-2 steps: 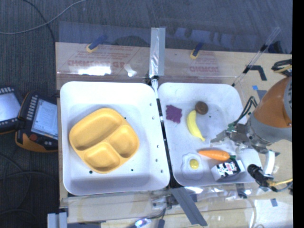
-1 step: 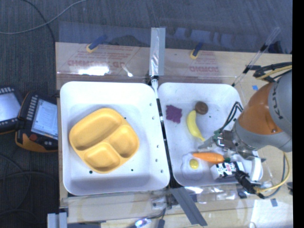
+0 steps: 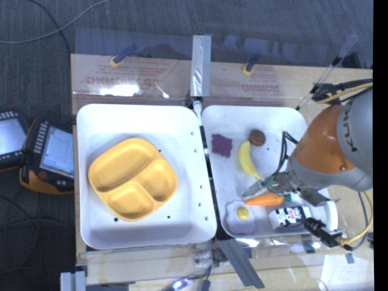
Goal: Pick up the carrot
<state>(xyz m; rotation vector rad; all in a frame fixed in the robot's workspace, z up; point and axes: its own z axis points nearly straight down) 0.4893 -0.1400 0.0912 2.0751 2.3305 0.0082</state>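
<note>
White plastic bins sit side by side on the bench, the left bin (image 3: 91,223) holding a yellow divided plate (image 3: 132,177) and the right bin (image 3: 297,121) holding the smaller items. The grey and orange arm (image 3: 330,144) reaches in over the right bin's near corner, its gripper (image 3: 267,193) low beside the carrot (image 3: 267,200). The carrot lies near the front of the right bin, between a fried egg (image 3: 241,214) and the arm's wrist. Metal fingers appear to pinch its thick end, though shadow and clutter make the contact hard to confirm. A banana (image 3: 247,158), a purple piece (image 3: 221,145) and a small brown ball (image 3: 257,137) lie farther back. By this view the approach is done; the lift is not, since the carrot seems to rest on the bin floor.
</note>
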